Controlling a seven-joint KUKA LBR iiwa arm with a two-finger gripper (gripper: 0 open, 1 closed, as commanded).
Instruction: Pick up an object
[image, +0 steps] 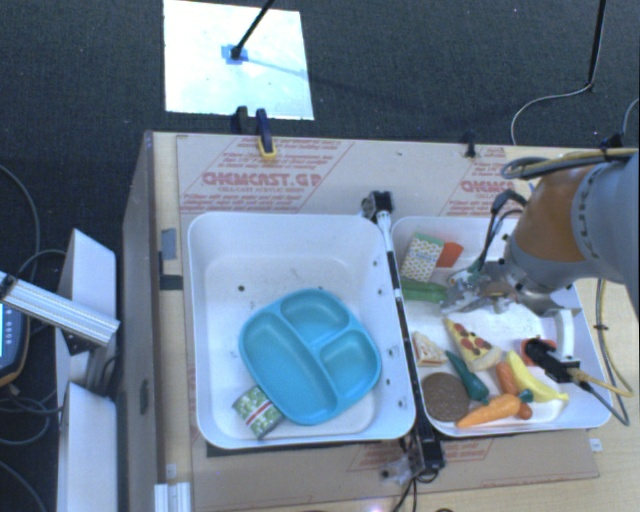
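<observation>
My tool (470, 292) hangs low just above the pizza slice (470, 342) — its grip I cannot tell. Nothing lifted yet — pickup remains outstanding.

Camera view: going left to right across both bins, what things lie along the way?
Small box → blue tray → brown disc → pizza slice → banana

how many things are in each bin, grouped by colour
Left bin:
blue divided plate: 1
green and red packet: 1

Right bin:
orange carrot: 1
brown round cookie: 1
pizza slice: 1
yellow banana: 1
green patterned box: 1

Total that I can tell apart: 7; the rest of the pile is too jumbled.
</observation>
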